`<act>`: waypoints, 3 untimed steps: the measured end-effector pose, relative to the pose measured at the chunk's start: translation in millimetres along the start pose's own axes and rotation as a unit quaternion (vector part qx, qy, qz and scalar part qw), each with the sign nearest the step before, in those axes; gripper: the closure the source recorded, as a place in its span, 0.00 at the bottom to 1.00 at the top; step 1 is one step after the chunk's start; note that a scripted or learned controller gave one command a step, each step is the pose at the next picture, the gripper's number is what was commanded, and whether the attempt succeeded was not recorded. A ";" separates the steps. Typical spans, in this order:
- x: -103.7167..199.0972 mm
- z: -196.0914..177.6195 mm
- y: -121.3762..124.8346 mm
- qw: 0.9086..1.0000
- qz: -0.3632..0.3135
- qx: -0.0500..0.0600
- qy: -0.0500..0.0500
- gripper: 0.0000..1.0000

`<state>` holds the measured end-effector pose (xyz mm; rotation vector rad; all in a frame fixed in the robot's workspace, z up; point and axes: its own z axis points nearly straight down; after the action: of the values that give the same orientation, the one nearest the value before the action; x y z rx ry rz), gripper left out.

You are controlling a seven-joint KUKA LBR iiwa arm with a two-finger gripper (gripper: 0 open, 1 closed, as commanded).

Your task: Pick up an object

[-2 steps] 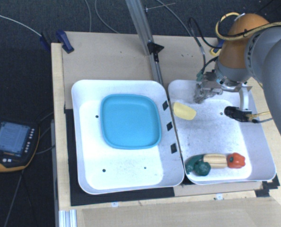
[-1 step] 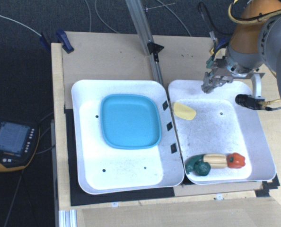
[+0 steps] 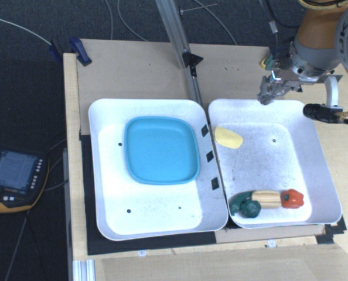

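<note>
The gripper (image 3: pixel 269 93) hung over the far edge of the right bin (image 3: pixel 314 157), near its far left corner. The view was too small there to tell its state, and nothing was seen in its grasp. Above it the arm (image 3: pixel 321 22) showed its orange band.

Inside the right bin, a yellow piece (image 3: pixel 228 137) lay near the left wall, in the far half. Along the near edge three things lay in a row: a dark green object (image 3: pixel 246 206) at the left, a tan roll (image 3: pixel 266 198) in the middle touching it, and a red tomato-like object (image 3: pixel 292 198) at the right.

The left bin (image 3: pixel 103 174) carried a blue square plate (image 3: pixel 161 150), towards its far side.
</note>
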<state>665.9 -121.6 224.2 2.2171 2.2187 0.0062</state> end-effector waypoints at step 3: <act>110.6 -38.5 -19.2 1.000 -0.002 0.004 0.001 1.00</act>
<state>646.4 -11.0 262.5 2.2177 2.2273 0.0002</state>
